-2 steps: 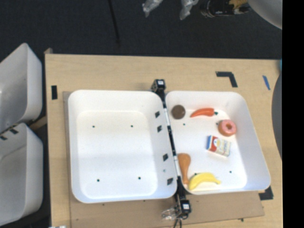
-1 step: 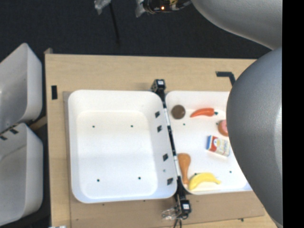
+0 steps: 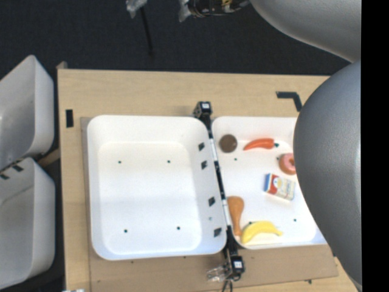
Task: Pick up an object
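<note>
Camera view puts the gripper (image 3: 161, 2) high above the bench, its fingers spread with nothing between them. Your candidates all lie in the right bin (image 3: 255, 126): banana (image 3: 261, 230), red chili pepper (image 3: 259, 143), small carton (image 3: 279, 186). No pick is made yet.

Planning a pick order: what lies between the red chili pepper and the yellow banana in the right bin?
In the camera view, a small carton lies between the chili pepper and the banana.

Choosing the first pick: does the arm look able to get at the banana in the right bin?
Probably yes. The banana lies uncovered near the front of the right bin, with only the orange piece close beside it; the tool is raised far behind.
</note>
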You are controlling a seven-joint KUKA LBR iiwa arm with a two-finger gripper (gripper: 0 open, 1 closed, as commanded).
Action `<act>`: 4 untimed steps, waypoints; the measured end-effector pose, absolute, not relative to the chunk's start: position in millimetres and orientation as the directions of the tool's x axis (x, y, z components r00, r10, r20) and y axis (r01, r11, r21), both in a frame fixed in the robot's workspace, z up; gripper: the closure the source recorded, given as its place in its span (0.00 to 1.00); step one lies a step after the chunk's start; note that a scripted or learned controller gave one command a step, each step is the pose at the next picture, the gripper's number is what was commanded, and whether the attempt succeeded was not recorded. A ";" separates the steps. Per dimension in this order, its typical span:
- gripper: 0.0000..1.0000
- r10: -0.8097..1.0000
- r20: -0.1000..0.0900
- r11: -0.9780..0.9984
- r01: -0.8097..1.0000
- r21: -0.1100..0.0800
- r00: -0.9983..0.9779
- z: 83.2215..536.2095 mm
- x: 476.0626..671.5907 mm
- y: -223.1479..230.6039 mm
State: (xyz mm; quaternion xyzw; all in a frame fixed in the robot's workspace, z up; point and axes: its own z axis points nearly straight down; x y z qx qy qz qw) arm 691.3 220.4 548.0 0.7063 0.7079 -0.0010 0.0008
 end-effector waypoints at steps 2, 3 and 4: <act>0.00 1.000 -0.006 -0.010 1.000 -0.013 0.010 459.7 689.2 118.5; 0.00 1.000 0.003 0.009 1.000 0.010 -0.009 554.4 690.1 215.7; 0.00 1.000 -0.004 -0.004 1.000 -0.008 0.004 507.9 691.2 164.3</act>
